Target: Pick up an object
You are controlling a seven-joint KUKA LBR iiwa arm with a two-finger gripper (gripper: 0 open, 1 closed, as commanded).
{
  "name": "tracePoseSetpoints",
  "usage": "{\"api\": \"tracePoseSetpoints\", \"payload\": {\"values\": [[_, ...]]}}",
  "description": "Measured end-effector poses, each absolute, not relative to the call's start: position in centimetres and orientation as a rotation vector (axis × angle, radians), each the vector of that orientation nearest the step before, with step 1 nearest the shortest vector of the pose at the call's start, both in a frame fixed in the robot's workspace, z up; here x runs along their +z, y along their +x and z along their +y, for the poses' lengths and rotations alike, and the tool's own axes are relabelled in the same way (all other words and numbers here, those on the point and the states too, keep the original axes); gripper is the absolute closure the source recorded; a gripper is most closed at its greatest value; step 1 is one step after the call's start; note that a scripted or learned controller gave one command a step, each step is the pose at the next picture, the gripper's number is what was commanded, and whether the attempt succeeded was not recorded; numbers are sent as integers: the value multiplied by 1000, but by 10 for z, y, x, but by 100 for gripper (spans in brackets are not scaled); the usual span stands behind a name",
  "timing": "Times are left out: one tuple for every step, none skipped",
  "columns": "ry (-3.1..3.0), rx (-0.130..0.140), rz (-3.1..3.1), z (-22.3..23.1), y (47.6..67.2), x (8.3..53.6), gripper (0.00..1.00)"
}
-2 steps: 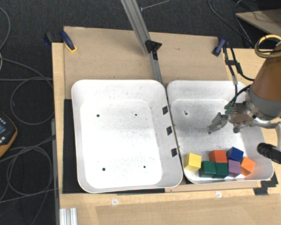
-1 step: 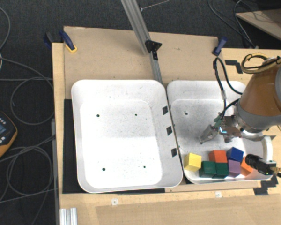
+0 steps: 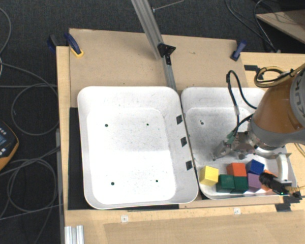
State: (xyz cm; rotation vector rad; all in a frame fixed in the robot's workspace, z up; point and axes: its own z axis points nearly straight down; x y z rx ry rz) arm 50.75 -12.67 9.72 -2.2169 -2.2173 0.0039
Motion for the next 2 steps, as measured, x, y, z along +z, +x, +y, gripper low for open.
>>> {"api": "tracePoseSetpoints", "payload": {"values": [[-2220, -3, -2221, -127, 509, 110, 100], [-2224, -5, -2226, -130, 502, 167, 100]]}}
